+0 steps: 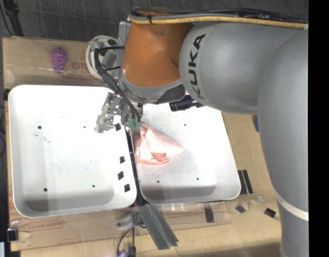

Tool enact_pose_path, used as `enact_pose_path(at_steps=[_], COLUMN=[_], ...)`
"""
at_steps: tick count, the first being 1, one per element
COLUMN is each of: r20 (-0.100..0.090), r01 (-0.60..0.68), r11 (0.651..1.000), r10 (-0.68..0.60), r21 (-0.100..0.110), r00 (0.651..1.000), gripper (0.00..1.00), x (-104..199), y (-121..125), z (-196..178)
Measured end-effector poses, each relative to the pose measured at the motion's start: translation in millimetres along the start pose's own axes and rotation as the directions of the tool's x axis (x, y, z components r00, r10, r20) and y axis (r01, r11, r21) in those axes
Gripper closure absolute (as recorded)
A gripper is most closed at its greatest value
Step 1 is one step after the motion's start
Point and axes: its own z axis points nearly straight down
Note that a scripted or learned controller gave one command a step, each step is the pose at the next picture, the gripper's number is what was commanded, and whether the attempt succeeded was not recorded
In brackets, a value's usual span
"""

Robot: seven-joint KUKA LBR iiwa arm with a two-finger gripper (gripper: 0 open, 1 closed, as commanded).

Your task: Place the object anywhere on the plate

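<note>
My bench (25,58) is brown, cardboard-like, and carries two white bins side by side, touching along their inner rims. The left bin (62,159) and right bin (207,165) take up most of it. A small purple object (59,59) lies on the bench just behind the left bin.

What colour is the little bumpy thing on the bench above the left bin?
Purple. The small grape-like bunch shows in the camera view, outside the left bin.

A pale pink, crumpled-looking object (154,146) lies flat in the right white bin (207,181), close against its left wall.
</note>
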Motion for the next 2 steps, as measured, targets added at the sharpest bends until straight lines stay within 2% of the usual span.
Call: enact_pose_path(at_steps=[1, 2], r20=[0.001, 0.001], r01=[0.216, 0.215], r11=[0.976, 0.977], r10=[-0.216, -0.215], r21=[-0.001, -0.001], r00=[0.976, 0.977], gripper=[1.0, 0.0], x=[1.8, 1.7], y=[51.4, 51.2], z=[5.0, 5.0])
